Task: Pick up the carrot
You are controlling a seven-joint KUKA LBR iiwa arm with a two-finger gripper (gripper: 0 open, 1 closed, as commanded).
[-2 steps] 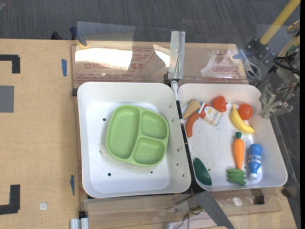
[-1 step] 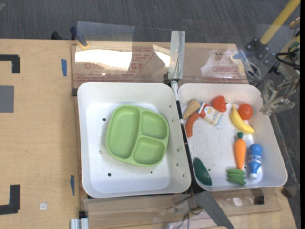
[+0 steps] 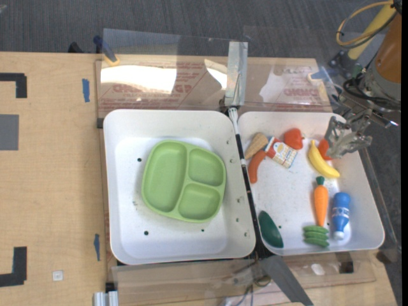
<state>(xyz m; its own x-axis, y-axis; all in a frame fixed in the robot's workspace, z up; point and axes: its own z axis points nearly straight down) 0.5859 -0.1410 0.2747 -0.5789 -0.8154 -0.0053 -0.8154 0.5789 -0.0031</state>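
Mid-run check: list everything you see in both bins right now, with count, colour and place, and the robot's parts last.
Left bin: 1, white, left half of bench.
Plate: 1, green, three compartments, in left bin.
Right bin: 1, white, beside left bin.
Carrot: 1, orange, right bin, lower right.
Banana: 1, yellow, above carrot.
Bottle: 1, blue and white, right of carrot.
Pea pods: 1 cluster, green, below carrot.
Dark green vegetable: 1, right bin's lower left edge.
Carton: 1, orange and white, upper middle.
Claw: 1, grey, over right bin's upper right, by banana.

Grey carpet (image 3: 191,5), tan bench (image 3: 48,171)
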